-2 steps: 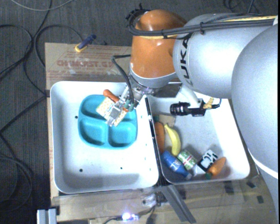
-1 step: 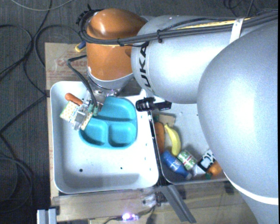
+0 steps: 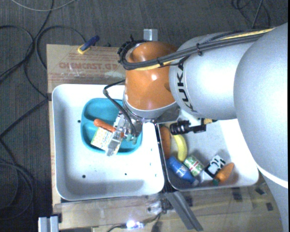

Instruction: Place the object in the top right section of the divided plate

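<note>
Two white bins side by side; the left bin (image 3: 67,178) carries the blue divided plate (image 3: 94,112), the right bin (image 3: 241,178) a loose pile.

On the plate, a small carrot (image 3: 102,124) lies slantwise, long axis running from upper left down to lower right, apparently across an inner rib. Just below it sits a pale yellow-green box (image 3: 100,138), seemingly in a lower section. Which of these is the object meant I cannot say with certainty.

Immediately right of both, the gripper (image 3: 120,135) hangs over the plate's right half, the carrot's lower end and the box's right edge close against it. Too much clutter at the fingertips to tell whether they are spread, closed, or grasping anything.

Judgement: the upper right section lies up and slightly right of the gripper, partly hidden under the orange band (image 3: 147,76). So the deciding relation is a short shift upward in the view.

Right bin: banana (image 3: 181,146), blue bottle (image 3: 176,168), green can (image 3: 194,165), black-and-white piece (image 3: 215,165), second carrot (image 3: 224,173).
</note>
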